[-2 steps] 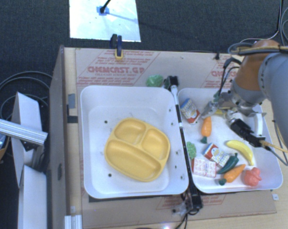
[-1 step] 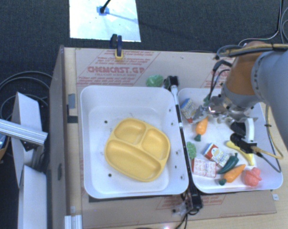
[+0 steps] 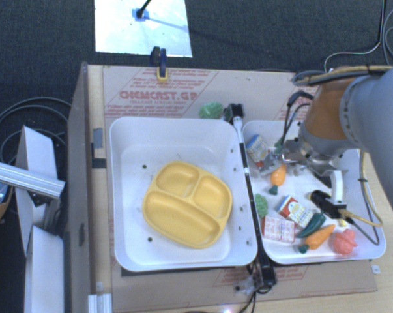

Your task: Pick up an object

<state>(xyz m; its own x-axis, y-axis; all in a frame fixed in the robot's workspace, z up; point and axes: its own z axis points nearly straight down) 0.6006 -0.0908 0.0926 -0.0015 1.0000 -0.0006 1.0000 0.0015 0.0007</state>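
Observation:
My gripper (image 3: 282,160) hangs low over the upper left part of the right bin (image 3: 369,256), the grey arm reaching in from the right. A small orange carrot toy (image 3: 278,174) lies right beneath its tip, touching it or nearly so. A blue and white packet (image 3: 255,147) lies just left of the gripper. Lower in the same bin are a red and white carton (image 3: 293,209), a flat red and white packet (image 3: 278,229), a green vegetable toy (image 3: 314,225), a larger orange carrot (image 3: 319,237) and a pink toy (image 3: 344,241).
The left bin (image 3: 128,175) holds a yellow divided plate (image 3: 186,203). A green toy (image 3: 211,111) lies on the cardboard behind the bins. A small green piece (image 3: 261,205) sits by the black divider (image 3: 247,175) between the bins.

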